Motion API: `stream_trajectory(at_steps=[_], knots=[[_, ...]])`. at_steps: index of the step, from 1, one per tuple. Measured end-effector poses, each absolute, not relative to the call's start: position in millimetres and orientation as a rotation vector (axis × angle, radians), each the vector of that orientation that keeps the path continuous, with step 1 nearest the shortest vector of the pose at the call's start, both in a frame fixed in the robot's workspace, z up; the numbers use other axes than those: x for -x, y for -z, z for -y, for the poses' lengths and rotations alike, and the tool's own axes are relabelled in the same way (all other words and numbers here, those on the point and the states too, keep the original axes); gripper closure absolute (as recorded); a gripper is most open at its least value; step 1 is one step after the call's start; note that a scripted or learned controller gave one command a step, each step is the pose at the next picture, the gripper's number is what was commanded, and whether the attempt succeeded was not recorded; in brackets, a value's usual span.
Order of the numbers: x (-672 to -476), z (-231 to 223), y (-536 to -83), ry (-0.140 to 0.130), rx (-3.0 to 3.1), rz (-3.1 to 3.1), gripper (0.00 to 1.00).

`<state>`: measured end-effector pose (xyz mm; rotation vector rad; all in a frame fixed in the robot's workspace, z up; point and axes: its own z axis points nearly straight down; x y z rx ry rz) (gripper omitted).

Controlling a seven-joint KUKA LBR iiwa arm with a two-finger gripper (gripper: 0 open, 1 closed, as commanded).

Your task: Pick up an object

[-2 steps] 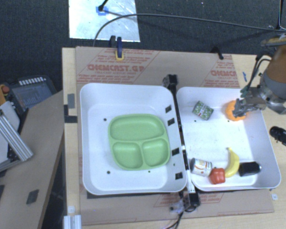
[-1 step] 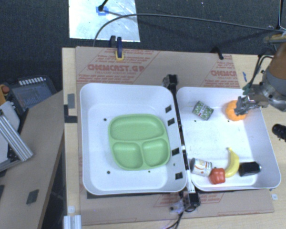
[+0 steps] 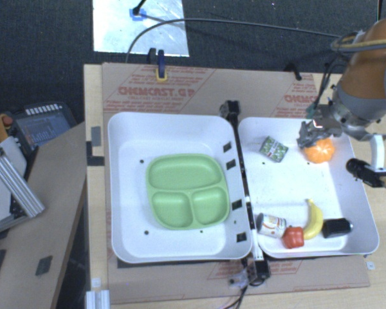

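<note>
Matt green plastic tray (image 3: 183, 198), glossy white bins (image 3: 174, 124)

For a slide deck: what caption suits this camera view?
KUKA gripper poised at an orange in the right bin; green divided tray in the left bin.

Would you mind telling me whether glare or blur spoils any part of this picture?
Camera view: the silver sheet at top glares white; the arm's orange band looks soft; the gripper above the orange fruit is dim; the green tray is evenly lit.
</note>
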<state>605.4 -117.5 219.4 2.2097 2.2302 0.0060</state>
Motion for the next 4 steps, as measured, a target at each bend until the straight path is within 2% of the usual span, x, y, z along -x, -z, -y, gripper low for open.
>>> stream_trajectory(at_steps=[1, 3, 4], knots=[[-609.3, 67, -211, -0.004, -2.211, -2.232, 1.0], [-624.0, -40, -224, -0.005, -2.211, -2.231, 1.0], [-623.5, -101, -221, -0.005, -2.21, -2.234, 1.0]])
